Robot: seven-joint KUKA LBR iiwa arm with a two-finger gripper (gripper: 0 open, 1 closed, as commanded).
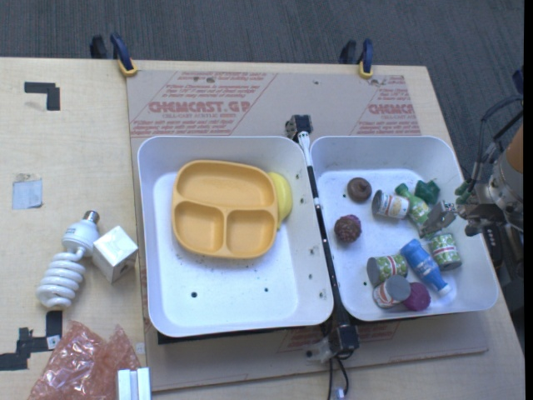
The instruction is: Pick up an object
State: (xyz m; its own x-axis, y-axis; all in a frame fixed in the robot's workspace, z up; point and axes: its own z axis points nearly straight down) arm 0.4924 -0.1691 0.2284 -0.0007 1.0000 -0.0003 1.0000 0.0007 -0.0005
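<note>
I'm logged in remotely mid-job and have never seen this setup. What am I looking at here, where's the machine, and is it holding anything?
One fixed camera looks down at a slant on a bench with two shallow white bins. The left bin holds a yellow divided plate. The right bin holds small items: two brown balls, a blue bottle and several small cans. The robot arm reaches in at the right edge; its gripper sits at the right bin's far side, near the cans. Nothing is visibly held between its fingers. A spiral light bulb and a white cube lie outside the bins, at left.

Orange-yellow divided tray (225, 208) in white bin (158, 248); blue bottle (423, 265).
</note>
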